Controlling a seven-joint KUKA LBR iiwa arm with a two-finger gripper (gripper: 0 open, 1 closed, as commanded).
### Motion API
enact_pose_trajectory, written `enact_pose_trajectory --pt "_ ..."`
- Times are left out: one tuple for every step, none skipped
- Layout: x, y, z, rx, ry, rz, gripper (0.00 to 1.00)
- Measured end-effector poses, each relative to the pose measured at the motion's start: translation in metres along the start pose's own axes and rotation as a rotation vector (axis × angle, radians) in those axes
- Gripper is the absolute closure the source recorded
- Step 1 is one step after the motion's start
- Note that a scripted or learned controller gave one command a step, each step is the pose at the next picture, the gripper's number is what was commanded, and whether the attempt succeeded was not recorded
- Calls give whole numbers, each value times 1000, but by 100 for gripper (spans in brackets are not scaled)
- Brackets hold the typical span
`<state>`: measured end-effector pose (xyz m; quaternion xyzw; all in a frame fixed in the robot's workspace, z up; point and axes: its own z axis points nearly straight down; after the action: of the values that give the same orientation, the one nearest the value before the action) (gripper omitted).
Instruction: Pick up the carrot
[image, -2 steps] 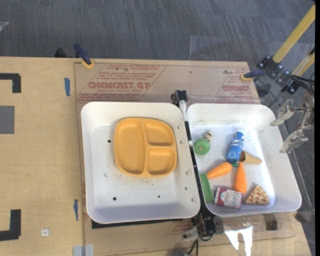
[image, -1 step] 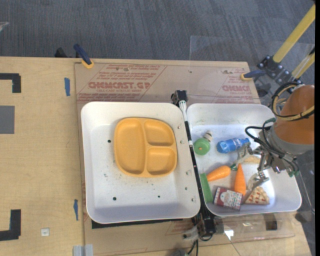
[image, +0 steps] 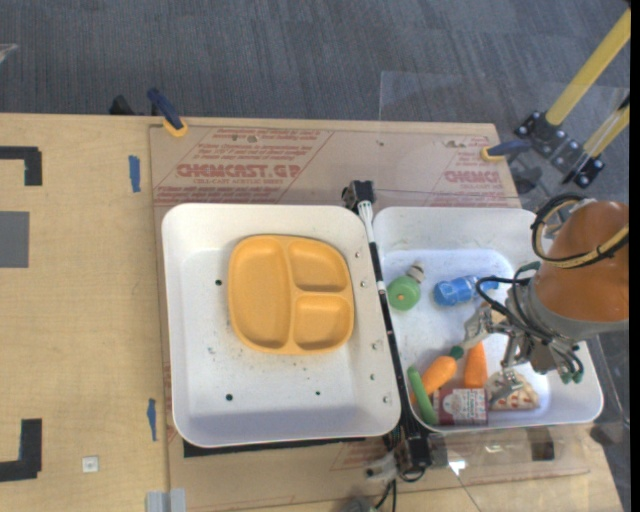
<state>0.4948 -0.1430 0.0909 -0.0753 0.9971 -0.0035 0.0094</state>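
At the near edge of the right bin (image: 590, 395) lie a red-and-white packet (image: 463, 405) and, beside it, a small slice-of-pizza toy (image: 520, 396). Left of the packet, a green pod-like piece (image: 420, 393) rests along the bin's inner wall. Just beyond these are two orange pieces: a stubby one (image: 438, 373) tilted toward the wall, and the carrot (image: 475, 363) — upright-looking, narrow, standing right next to the end effector (image: 505, 345). The end effector hangs low over the bin just right of the carrot, its metal fingers seeming to straddle or brush it; whether they are spread wide or closed cannot be told, and nothing is clearly held. Farther back sit a blue cylinder (image: 455, 291) and a green round-topped toy (image: 404, 291). The left bin (image: 190, 330) carries an orange divided plate (image: 291, 293).

The step in hand looks like the final approach — the grasp itself. Next, the fingers probably need to centre on the carrot's body, close firmly, then lift straight up clear of the packet.
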Motion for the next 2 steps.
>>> enact_pose_trajectory --pt "-14 32 -1 5 -1 30 0" --pt "6 -4 0 -5 2 21 0"
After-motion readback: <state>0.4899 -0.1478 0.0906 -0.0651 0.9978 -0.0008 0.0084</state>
